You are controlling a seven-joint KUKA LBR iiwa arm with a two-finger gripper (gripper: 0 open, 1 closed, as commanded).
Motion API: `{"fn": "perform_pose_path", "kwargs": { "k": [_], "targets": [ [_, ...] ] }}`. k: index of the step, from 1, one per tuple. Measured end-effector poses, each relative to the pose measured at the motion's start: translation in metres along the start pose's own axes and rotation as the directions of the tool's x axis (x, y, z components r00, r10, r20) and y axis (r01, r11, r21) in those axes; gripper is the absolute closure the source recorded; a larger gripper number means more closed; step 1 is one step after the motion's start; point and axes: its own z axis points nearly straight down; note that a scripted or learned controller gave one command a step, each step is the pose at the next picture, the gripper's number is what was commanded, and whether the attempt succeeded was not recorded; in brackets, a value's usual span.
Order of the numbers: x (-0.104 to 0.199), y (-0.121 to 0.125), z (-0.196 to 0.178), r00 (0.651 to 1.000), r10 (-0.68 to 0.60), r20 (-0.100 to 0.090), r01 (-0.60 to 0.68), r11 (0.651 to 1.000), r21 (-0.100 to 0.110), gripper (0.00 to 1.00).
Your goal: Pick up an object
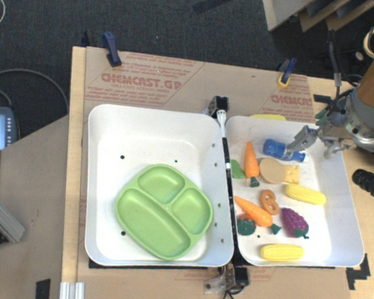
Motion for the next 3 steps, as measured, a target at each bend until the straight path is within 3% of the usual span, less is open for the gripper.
{"fn": "perform_pose_path", "kwargs": {
  "k": [1, 2, 3],
  "targets": [
    [0.0103, 0.0513, 0.1126, 1.000, 0.001, 0.005, -0.001, 1.000, -0.008, 0.00],
    [0.0115, 0.0496, 0.1066, 1.000, 0.000, 0.002, 0.000, 1.000, 0.001, 1.00],
    [0.0115, 0.0494, 0.1073, 1.000, 0.000, 0.002, 0.000, 1.000, 0.002, 0.00]
  ]
}}
